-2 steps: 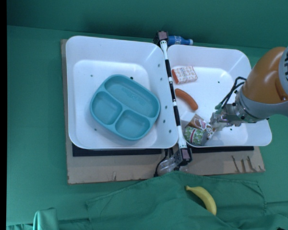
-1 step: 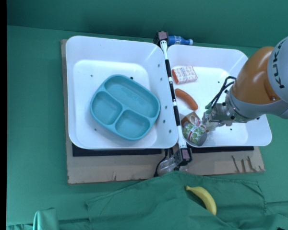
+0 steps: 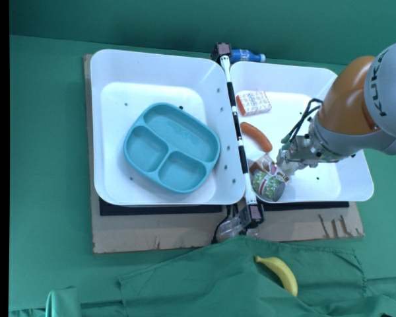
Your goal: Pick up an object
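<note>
the fingers point(image 3: 282, 166) are seen low in the right bin point(image 3: 346, 177), just above a patterned paper cup point(image 3: 268, 184) lying on its side near the divider rail point(image 3: 234, 127); whether they are open or closed cannot be told. a sausage point(image 3: 257, 136) and small carton point(image 3: 253, 102) lie further back along that rail, and a teal divided plate point(image 3: 171, 148) is placed across it.

Bins point(image 3: 119, 68): glossy white plastic. Divided tray point(image 3: 171, 148): smooth teal plastic. Table cover point(image 3: 46, 144): matt green cloth. Underlay point(image 3: 158, 240): rough brown cardboard. Arm band point(image 3: 346, 98): glossy orange.
</note>
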Motion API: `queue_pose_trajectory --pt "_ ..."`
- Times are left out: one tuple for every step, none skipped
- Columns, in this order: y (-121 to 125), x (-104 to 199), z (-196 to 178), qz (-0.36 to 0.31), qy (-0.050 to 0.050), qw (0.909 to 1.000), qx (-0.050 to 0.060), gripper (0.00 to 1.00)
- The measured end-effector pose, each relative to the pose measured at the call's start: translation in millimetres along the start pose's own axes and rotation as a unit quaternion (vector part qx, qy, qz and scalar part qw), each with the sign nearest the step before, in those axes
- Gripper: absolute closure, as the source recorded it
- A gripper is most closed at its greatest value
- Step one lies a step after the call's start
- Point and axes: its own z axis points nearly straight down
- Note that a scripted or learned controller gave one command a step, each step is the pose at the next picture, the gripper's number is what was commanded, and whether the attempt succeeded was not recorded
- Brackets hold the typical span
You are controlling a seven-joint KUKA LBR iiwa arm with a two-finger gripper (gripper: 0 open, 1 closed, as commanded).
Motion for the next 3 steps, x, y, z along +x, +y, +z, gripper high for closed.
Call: queue_pose_trajectory --pt "-19 -45 -90 0.002 -0.002 1.0000 -0.002 1.00" --pt "-21 -89 -4 0.003 0.000 1.0000 0.006 1.00" --pt "-18 -21 -85 -0.004 0.001 1.0000 -0.001 1.00"
